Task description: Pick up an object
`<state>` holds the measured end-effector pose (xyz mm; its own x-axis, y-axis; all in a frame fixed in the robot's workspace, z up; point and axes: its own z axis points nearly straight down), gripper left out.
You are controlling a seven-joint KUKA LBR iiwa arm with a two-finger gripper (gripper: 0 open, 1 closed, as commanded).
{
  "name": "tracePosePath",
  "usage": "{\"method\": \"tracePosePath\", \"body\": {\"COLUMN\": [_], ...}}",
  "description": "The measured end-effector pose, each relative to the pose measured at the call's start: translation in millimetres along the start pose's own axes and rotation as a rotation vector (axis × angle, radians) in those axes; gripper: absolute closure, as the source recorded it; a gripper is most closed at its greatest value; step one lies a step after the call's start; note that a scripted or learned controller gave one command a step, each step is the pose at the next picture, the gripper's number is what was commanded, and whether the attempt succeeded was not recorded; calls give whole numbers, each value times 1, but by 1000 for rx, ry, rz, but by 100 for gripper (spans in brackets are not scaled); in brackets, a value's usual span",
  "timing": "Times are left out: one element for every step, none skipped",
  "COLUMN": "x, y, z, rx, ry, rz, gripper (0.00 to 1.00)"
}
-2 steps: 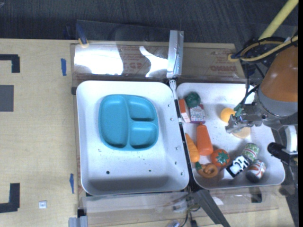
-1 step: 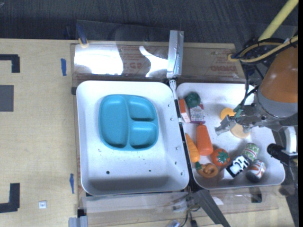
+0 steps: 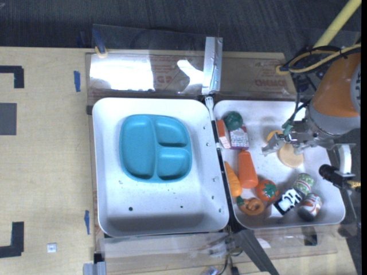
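**Overhead, the claw hangs above a tan disc in the right bin**

Here the grey arm [image 3: 335, 105], with its orange band, reaches in from the right over the right bin [image 3: 261, 112]. Its claw [image 3: 287, 139] sits low over the bin's upper right part, just above and touching the edge of a round tan disc [image 3: 291, 156] as seen from this slant. Whether the claw is spread or closed cannot be told, and nothing is visibly caught in it.

The other things crowd the same bin. Along its left wall lie a dark green ball [image 3: 233, 120], a small red and white carton [image 3: 237, 137], an orange cylinder [image 3: 247, 169] and a thin orange carrot-like piece [image 3: 232, 179]. Near the front wall sit a red tomato-like toy [image 3: 266, 189], an orange ring [image 3: 252, 207], a black and white block [image 3: 288, 200], a green-banded can [image 3: 304, 183] and a silver can [image 3: 310, 205].

The left bin [image 3: 109, 171] holds a blue divided plate [image 3: 155, 148]. Both bins rest on the tabletop [image 3: 46, 153].
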<state>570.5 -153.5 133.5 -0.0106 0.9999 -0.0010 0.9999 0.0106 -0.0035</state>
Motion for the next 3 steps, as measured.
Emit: {"method": "tracePosePath", "body": {"x": [-51, -55, -2], "y": [65, 65, 94], "z": [44, 32, -82], "rx": [-13, -16, -16], "ry": [6, -3, -2], "rz": [-22, -20, -153], "gripper": [0, 100, 100]}}
